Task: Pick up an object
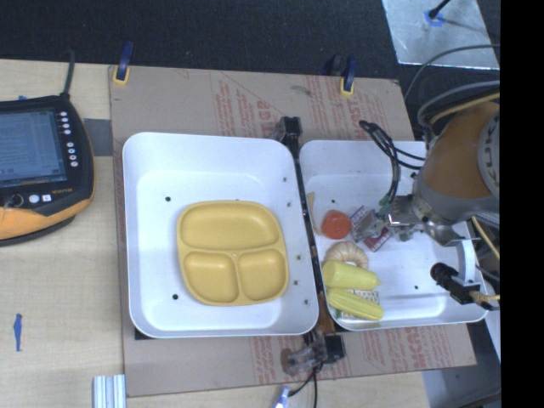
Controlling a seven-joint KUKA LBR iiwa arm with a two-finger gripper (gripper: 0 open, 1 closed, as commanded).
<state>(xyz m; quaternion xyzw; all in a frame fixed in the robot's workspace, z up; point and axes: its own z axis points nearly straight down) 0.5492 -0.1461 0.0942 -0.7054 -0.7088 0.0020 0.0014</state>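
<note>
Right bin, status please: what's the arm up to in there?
Gripper low in right white bin, nothing visibly held. Round red toy beside it. Yellow corn toys nearby.

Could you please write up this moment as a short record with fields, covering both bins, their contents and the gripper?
left bin: holds a yellow divided tray
right bin: holds a red round item, a beige ring, two yellow corn-like pieces
gripper: low in the right bin, beside the red round item
grasp: nothing seen between the fingers
left of bins: control tablet on the bench
</note>
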